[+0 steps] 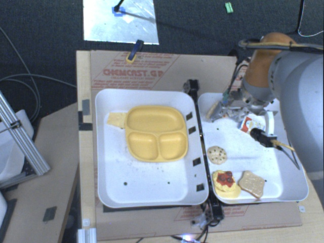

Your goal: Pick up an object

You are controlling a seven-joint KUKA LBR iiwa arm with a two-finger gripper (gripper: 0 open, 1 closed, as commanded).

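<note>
Scene: a worktop (86, 186) carries two shallow white bins side by side, seen from above at a slant.
Arm: the grey arm (298, 85) with its orange band reaches in from the right of the view and bends down over the right bin (288, 186).
Gripper position: the gripper (224, 110) hangs low over the far left corner of the right bin, close to the wall shared with the left bin (109, 186).
Gripper state: I cannot tell how far it is open, and nothing is seen held in it.
Nearest object: a small red-and-white packet (247, 123) lies just beside the gripper, to its right in the view and a little nearer the camera; touching or apart cannot be told.
Other objects, right bin: a round cookie (217, 155) sits near, almost straight toward the front edge from the gripper; a red-topped yellow food piece (226, 183) and a toast slice (252, 184) lie well apart from it, side by side at the front wall.
Left bin: a yellow divided plate (154, 133) with a pale yellow slice (116, 119) at its left edge, across the dividing wall.
Key relation: the packet probably needs the shortest shift, sideways to the right; the cookie is the clearest target, round, so approach angle matters little.
Risk: the bin corner walls leave little room there.
</note>
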